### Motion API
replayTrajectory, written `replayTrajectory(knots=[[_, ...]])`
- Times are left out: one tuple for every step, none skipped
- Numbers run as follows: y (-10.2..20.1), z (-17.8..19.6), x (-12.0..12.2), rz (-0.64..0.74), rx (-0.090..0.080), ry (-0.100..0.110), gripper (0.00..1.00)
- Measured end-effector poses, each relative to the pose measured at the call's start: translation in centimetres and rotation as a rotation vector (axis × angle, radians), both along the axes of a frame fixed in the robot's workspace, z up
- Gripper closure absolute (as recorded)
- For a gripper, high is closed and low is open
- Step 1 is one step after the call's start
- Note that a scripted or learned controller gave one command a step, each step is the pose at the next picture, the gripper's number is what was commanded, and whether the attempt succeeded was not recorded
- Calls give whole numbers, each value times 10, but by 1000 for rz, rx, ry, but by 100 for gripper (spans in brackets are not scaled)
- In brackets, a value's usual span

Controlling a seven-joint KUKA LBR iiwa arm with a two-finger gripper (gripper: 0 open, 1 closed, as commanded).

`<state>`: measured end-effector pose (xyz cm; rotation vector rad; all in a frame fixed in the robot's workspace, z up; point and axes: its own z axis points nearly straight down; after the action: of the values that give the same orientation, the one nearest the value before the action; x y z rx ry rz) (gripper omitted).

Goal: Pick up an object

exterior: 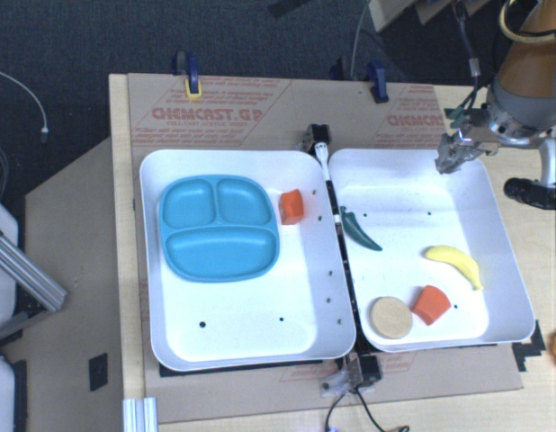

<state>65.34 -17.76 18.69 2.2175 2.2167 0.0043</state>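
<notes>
My gripper (449, 160) hangs over the far edge of the right bin (413, 180), with nothing seen between its fingers. In that bin lie a green pepper (359, 230) near the left wall, a yellow banana (454, 264) toward the right, a red block (431, 303) and a round tan cookie (390, 318) at the front. The left bin (233, 318) bears a blue divided plate (219, 228) and a small orange object (291, 206) just right of it.
The two bins stand on a cardboard sheet (260, 106) held by blue clamps (192, 70) at the back. A black bracket (318, 139) sits between the bins at the far end. The arm's grey wrist and orange band (530, 61) rise at the upper right.
</notes>
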Motion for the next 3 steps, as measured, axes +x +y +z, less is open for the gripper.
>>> replayTrajectory(knots=[[5,45,3,2,0,-1,100],[5,100,5,2,-1,-3,100],[54,85,-13,4,4,9,100]])
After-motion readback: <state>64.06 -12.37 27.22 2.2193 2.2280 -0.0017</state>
